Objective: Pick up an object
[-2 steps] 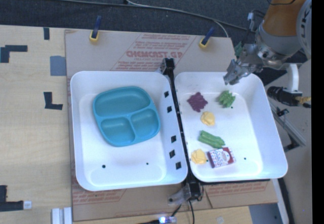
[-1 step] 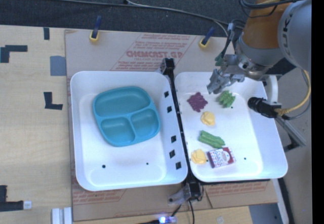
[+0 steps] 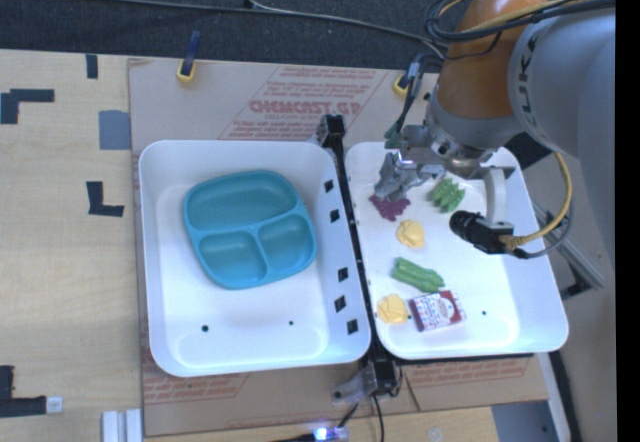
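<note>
Presently, in the right bin [image 3: 520,325]: gripper [image 3: 392,180], fingers narrowly parted, poised directly over the purple grape toy [image 3: 390,205] near the bin's far-left corner, without clasping it; yellow piece [image 3: 410,233] just beside the grapes.

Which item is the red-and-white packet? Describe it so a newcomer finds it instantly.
Start at the right-hand bin, the one the arm reaches into. Go to its near edge: the red-and-white packet lies flat there, just right of a yellow piece and below a green piece. It alone is flat, rectangular and printed.
</note>
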{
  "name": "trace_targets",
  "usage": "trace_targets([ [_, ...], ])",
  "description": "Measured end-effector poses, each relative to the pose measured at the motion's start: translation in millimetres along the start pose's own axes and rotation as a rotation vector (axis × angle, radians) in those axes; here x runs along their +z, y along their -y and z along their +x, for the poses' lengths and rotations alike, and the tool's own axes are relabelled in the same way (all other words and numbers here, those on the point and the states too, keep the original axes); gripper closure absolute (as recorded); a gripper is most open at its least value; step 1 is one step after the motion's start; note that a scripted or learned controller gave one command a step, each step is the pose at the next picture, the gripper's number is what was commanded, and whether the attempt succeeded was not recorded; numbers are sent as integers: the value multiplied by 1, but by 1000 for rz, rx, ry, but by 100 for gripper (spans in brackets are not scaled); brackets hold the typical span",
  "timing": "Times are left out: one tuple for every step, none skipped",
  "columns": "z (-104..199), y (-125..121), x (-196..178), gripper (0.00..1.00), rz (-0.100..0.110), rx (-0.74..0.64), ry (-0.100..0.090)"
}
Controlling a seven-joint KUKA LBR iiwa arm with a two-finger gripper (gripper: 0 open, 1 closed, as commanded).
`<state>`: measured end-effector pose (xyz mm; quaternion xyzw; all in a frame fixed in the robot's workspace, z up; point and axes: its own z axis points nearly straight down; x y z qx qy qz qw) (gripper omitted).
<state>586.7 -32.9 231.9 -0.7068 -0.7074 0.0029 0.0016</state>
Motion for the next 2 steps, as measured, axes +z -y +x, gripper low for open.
trace_targets([
  [55, 9, 11, 100, 0, 0, 0],
  [110, 21, 7, 100, 1, -2, -1],
])
